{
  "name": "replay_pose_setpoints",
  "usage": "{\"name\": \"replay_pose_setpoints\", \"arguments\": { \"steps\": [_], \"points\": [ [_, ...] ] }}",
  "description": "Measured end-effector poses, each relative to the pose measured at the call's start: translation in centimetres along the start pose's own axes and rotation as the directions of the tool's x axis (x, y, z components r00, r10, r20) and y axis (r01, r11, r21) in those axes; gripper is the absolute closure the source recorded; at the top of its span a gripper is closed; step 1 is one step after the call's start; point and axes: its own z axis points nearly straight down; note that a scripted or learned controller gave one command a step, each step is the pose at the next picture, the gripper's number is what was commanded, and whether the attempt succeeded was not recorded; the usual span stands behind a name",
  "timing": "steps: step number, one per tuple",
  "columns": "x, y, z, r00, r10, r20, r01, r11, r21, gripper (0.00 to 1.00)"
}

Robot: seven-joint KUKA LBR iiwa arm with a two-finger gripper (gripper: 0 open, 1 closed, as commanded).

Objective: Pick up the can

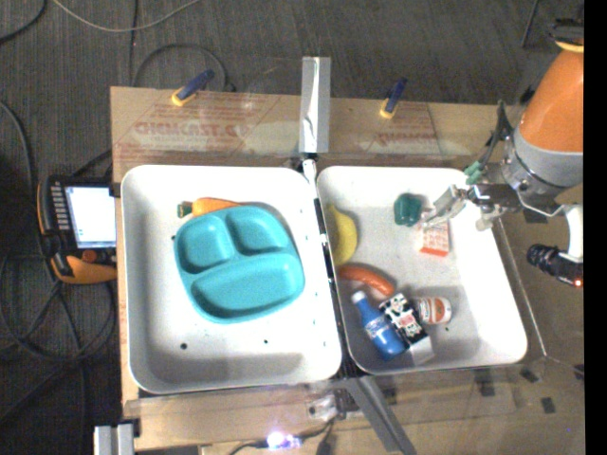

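Grey carpet w/ cables round the table (pixel 133 112). Gripper (pixel 438 209) over right bin (pixel 512 292), upper part; fingers' state can't tell, too small/blurred. Fingertip area sits just above a red-white packet (pixel 434 241), beside a teal object (pixel 409 209). Can (pixel 432 310): red-white, lying on its side at bin's front, touching a black-white patterned item (pixel 403 318), near blue bottle (pixel 376 325). Left bin (pixel 142 254) has teal divided tray (pixel 239 261).

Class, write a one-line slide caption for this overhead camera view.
Grey two-finger gripper hovers over right white bin; small red-and-white can lies near the bin's front.
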Motion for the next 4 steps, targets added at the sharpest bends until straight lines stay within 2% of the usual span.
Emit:
{"name": "replay_pose_setpoints", "arguments": {
  "steps": [1,2,3,4],
  "points": [
    [-3.6,-3.7,10.9,0.999,0.039,0.0,-0.039,0.999,0.001,0.0],
    [-4.4,0.2,10.9,0.998,-0.061,0.0,0.061,0.998,-0.001,0.0],
    [-6.2,-3.1,16.0,0.98,-0.2,-0.002,0.2,0.98,-0.004,0.0],
    [-1.7,-6.6,16.5,0.919,-0.393,0.021,0.393,0.919,-0.018,0.0]
  ]
}}
